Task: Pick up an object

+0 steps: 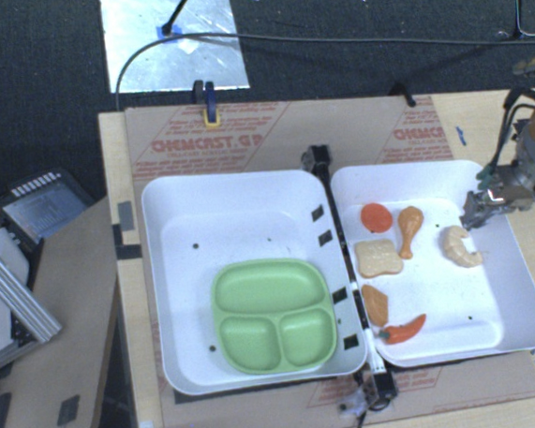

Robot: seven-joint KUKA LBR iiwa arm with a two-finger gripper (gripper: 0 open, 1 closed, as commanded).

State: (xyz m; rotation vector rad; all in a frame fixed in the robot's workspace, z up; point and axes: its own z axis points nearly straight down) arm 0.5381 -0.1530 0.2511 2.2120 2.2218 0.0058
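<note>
While the tabletop (pixel 484 112) carries two white bins, the left bin (pixel 183 216) holds a green divided plate (pixel 272 313). Inside the right bin (pixel 511 298) lie a slice of bread (pixel 379 258), a chicken drumstick (pixel 409 229), a pale lump (pixel 460 245), a red chili (pixel 406 330) and a tomato slice (pixel 375 217). Whether the jaws (pixel 474 209), just above the pale lump, are apart cannot be told.

Bright, even overhead light, soft focus throughout

The white bins (pixel 247 201) glare near washed-out; a foil sheet (pixel 175 38) glints at top. Shadows are faint, edges slightly blurred, and fine detail is grainy.
</note>
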